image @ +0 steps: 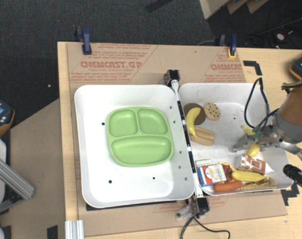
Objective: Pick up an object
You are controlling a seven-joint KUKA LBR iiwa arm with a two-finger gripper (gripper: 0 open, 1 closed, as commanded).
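The right bin [226, 91] holds several toy foods. A yellow banana [192, 121] lies at its left beside a brown disc [198, 110], a chocolate-chip cookie [212, 111] and a tan bread roll [203, 136]. Along the front wall lie a red and white carton [212, 174], a red sausage [227, 186], a second banana [248, 176] and a small orange and white packet [252, 163]. My gripper [249, 142] hangs low over the right half of this bin, just above the packet and the second banana. Small yellow pieces show right at it.
The left bin [91, 173] holds a green divided plate [139, 136]. A black cable [250, 101] loops above the gripper over the right bin's back. Blue clamps [84, 38] pin the cardboard bench top at the back edge.
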